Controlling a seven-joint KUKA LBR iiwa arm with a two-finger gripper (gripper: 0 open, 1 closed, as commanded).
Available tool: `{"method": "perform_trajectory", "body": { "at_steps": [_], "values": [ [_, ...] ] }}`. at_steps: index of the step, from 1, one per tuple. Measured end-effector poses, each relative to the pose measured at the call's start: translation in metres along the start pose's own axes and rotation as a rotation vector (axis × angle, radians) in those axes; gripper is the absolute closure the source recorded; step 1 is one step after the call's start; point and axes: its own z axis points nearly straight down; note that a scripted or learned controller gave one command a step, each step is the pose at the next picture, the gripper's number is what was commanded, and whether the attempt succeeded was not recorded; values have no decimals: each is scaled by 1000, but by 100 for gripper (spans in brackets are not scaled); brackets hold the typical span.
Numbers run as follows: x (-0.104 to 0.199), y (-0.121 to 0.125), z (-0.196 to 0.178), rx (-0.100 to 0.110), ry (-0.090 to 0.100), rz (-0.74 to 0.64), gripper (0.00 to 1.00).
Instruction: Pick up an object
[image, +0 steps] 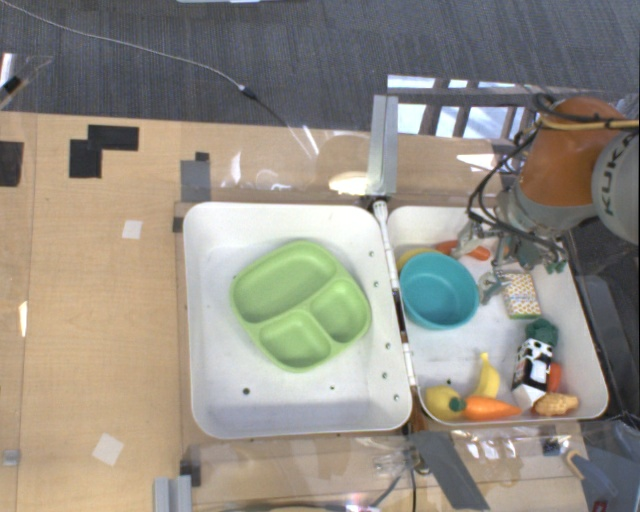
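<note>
My gripper (515, 268) hangs under the orange wrist band over the back of the right bin (590, 340). It sits just right of a teal bowl (438, 290) and just above a beige patterned packet (522, 296). An orange-red item (478, 250) lies by the gripper's left side, partly hidden by it. Nothing is seen held. Toward the bin's front lie a green object (542, 330), a black-and-white toy (535, 362), a banana (487, 375), a carrot (490, 407), a yellow fruit (438, 400) and a tan piece (557, 404).
The left bin (215, 400) holds a green divided plate (300, 303). A divider wall (395, 300) with a metal post (383, 140) at its back separates the bins. Cables loop around the wrist (490, 195).
</note>
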Motion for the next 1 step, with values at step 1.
{"method": "perform_trajectory", "body": {
  "at_steps": [1],
  "values": [
    [48,-13,0,5,-15,-50,0]
  ]
}}
